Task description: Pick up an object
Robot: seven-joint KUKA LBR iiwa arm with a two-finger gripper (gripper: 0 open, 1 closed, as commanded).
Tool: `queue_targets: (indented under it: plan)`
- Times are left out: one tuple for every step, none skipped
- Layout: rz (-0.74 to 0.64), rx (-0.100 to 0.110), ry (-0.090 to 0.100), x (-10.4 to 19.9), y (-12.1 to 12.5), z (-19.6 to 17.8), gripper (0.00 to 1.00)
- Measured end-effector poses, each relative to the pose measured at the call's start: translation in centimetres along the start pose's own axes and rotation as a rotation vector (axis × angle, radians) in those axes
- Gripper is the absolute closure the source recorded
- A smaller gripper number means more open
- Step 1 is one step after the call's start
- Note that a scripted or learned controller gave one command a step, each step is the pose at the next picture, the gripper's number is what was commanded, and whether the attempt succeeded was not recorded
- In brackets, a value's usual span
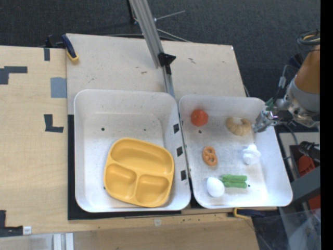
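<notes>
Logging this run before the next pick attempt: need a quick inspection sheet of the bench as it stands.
Surface: two shallow white bins side by side, left bin, right bin, on a pale wooden bench.
Job's things: in the right bin, red round tomato-like toy, tan croissant-shaped toy, orange pretzel-shaped toy, small white crumpled piece, white egg-shaped toy, green pod-shaped toy.
Clutter: yellow sectioned plastic tray in the left bin.
Grippers: two-finger gripper at the right bin's right rim, beside the croissant; holds nothing visible.
Cables: dark cables along the arm.
Surroundings: grey metal pole, dark carpet floor.
</notes>
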State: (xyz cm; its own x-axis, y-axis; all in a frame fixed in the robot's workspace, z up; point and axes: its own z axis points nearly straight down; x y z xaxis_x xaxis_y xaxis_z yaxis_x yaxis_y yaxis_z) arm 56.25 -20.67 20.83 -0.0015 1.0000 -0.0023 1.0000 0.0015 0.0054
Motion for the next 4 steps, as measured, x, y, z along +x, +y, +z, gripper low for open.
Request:
queue_targets:
  plan:
    - [0.0,0.003,0.001,0.0,0.1,-3.2,1.0]
    - [-0.003,0.007,0.003,4.7,-0.7,-2.8,1.0]
    - [-0.006,0.007,0.004,10.2,-1.3,-3.5,1.0]
    - [-0.005,0.009,0.004,15.5,-2.1,-2.5,1.0]
